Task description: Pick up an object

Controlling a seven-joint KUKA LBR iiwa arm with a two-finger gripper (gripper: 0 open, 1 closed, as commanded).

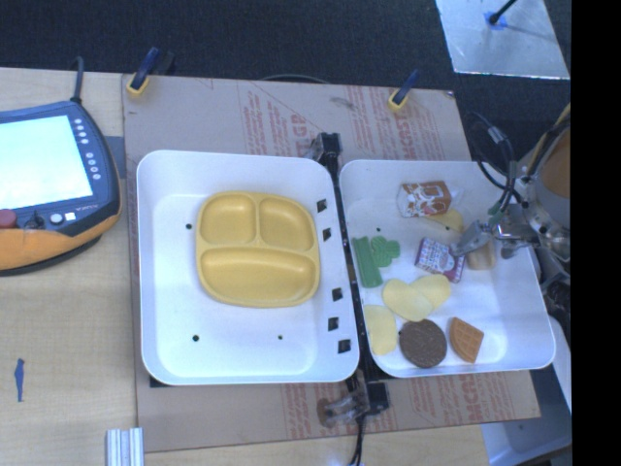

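Over the right bin (pixel 529 352), the tool (pixel 480 241) hangs just beside a small packet (pixel 437 257); whether it is open or closed cannot be told. Left bin (pixel 165 348) holds a yellow tray (pixel 258 249).

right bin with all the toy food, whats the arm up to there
The arm is reaching in from the right, its gripper low over the right bin, near a small purple packet. Nothing is visibly held. The bin also holds a green piece, yellow pieces, a brown round cookie and a red-and-white packet. The left bin holds a yellow divided tray.
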